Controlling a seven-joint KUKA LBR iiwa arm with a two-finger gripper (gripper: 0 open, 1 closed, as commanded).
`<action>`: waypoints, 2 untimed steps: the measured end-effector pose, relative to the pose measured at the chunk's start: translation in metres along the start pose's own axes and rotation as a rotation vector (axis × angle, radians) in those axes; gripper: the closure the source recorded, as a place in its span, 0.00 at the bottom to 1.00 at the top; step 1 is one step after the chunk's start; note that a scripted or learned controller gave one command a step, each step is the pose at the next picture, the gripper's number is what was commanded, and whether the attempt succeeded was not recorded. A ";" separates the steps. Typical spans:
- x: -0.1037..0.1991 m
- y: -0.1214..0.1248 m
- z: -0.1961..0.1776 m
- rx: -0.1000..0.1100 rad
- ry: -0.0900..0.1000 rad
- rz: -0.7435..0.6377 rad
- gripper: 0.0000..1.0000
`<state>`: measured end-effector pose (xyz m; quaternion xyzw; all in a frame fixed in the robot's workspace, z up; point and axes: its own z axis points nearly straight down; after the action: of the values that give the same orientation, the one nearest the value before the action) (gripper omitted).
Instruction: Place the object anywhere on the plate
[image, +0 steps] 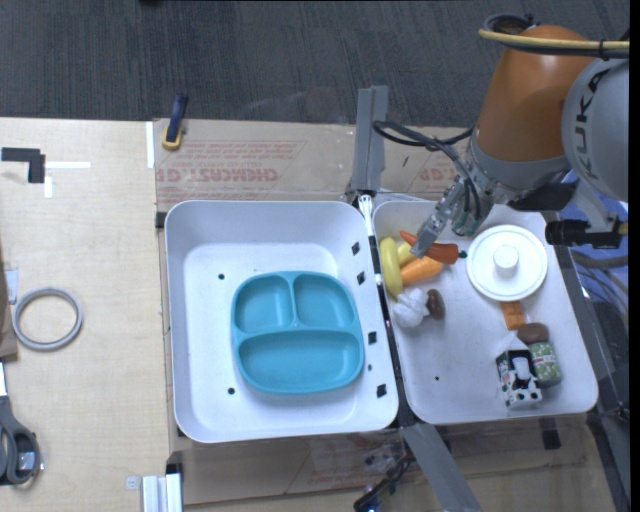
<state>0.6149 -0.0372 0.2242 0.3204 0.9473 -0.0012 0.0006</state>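
Blue plastic, split into 3 compartments, the plate (297, 332) lies in the middle of the left white bin (200, 240) with nothing on it, so to my eye the job has hardly begun: nothing is lifted yet, and the whole carry across to the left is still to do.

Over in the right white bin (470, 390) the grey two-finger gripper (425, 243) reaches down at the far-left corner, its tips right over the orange carrot-shaped toy (428, 266), which looks like the thing meant for the plate. Whether the claw is apart, together, or clamped on anything, I cannot tell from here.

That corner is crowded. A yellow banana-shaped toy (390, 266) lies against the bin's left wall, a small white-and-brown plush piece (418, 307) sits just nearer, and a round white lidded dish (507, 263) stands close on the right. The 2 bin rims between the trays must be cleared. Around the plate there is plenty of bare floor.
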 end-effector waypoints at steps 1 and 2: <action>0.034 0.045 0.018 -0.002 0.001 -0.128 1.00; 0.033 0.045 0.018 -0.002 0.001 -0.128 0.00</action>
<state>0.6154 0.0184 0.2064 0.2590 0.9659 -0.0003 0.0005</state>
